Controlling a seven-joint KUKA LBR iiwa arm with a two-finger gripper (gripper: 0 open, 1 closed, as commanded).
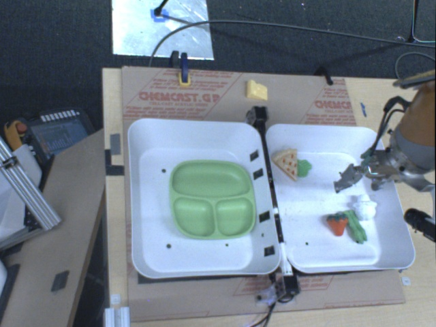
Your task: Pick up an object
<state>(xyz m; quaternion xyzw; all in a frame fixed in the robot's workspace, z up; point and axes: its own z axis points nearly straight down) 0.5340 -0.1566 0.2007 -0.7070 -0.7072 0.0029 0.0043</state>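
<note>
Worktop, 2 white bins side by side. Left bin (pixel 146 148): 1 green divided plate (pixel 211 198), centred. Right bin (pixel 392 254): pizza slice toy (pixel 286 163) with a green piece (pixel 304 167) touching it, near the back-left corner; carrot toy (pixel 338 224), green toy (pixel 355 226) and white toy (pixel 363 206) clustered near the front-right corner. Gripper (pixel 347 178) hangs over the right bin's middle, holding nothing; finger opening cannot be told. Yellow block (pixel 257 90) lies behind the bins.

Two bins side by side on counter (pixel 112 264). Left bin (pixel 146 148): divided plate (pixel 211 199) at centre. Right bin (pixel 395 251): pizza slice (pixel 286 163) near rear-left; carrot (pixel 338 224) toward front-right; small object (pixel 364 207) just behind-right of carrot. End effector (pixel 349 177) above bin's right part.
</note>
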